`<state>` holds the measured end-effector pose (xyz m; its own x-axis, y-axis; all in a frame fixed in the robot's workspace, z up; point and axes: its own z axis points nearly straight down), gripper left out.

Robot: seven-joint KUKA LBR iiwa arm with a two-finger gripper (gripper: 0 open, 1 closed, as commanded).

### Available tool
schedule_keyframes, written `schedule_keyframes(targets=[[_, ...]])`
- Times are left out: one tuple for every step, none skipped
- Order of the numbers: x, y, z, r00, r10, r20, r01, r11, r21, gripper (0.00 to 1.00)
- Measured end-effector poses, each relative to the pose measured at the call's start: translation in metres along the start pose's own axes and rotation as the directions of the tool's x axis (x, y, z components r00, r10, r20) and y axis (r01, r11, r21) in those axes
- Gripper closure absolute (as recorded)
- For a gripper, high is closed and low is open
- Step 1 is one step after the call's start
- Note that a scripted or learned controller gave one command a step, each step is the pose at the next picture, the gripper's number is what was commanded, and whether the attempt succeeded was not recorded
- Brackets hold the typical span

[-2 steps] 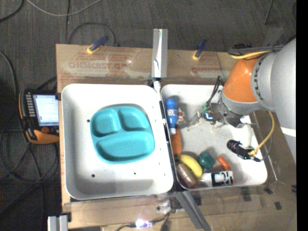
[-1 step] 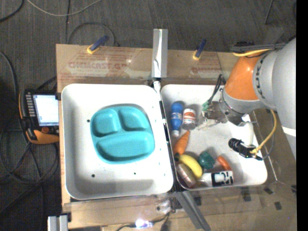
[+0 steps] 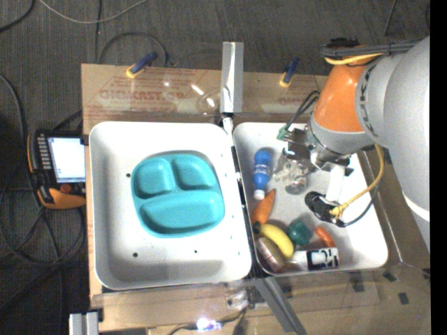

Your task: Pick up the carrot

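Brown board surface (image 3: 140,96) with faded red print, unreadable, on dark grey carpet with loose cables. Left bin (image 3: 105,187) holds a teal divided plate (image 3: 179,192). Carrot (image 3: 264,206) lies at 9 o'clock in right bin (image 3: 374,246), just above a banana (image 3: 276,240). Gripper (image 3: 297,169) hangs at 1 o'clock from carrot; jaws' state: cannot tell.

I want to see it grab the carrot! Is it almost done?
Nothing looks done yet: the carrot lies in the right bin beside the blue bottle. The claw hangs over that bin, right of the carrot. Reaching it, gripping and lifting are left.
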<state>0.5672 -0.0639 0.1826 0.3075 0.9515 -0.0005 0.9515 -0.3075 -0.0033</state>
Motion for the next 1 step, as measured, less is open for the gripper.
schedule_keyframes(targets=[[0.0182,-0.0948,0.0008,1.000,0.026,0.002,-0.026,1.000,0.003,1.00]])
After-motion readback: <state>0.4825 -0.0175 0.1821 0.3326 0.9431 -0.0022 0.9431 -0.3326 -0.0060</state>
